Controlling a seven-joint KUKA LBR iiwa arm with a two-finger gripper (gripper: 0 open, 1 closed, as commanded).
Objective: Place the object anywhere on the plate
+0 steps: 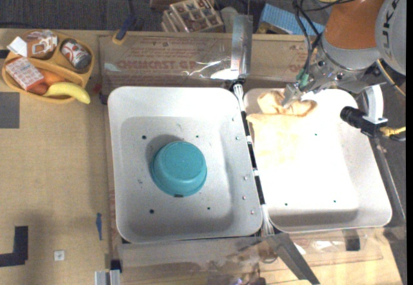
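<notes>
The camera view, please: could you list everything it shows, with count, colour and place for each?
Bins: two, white, side by side on the bench.
Plate: one, teal, round, in the left bin.
Cloth-like object: one, pale yellow-orange, at the right bin's back-left corner, under the gripper.
Tray: one, yellow, on the bench at far left, holding a banana, packets and a can.
Cardboard box: one, brown, behind the bins.
Arm: one, grey with orange band, reaching in from the right.
Gripper: one, above the cloth-like object.
</notes>
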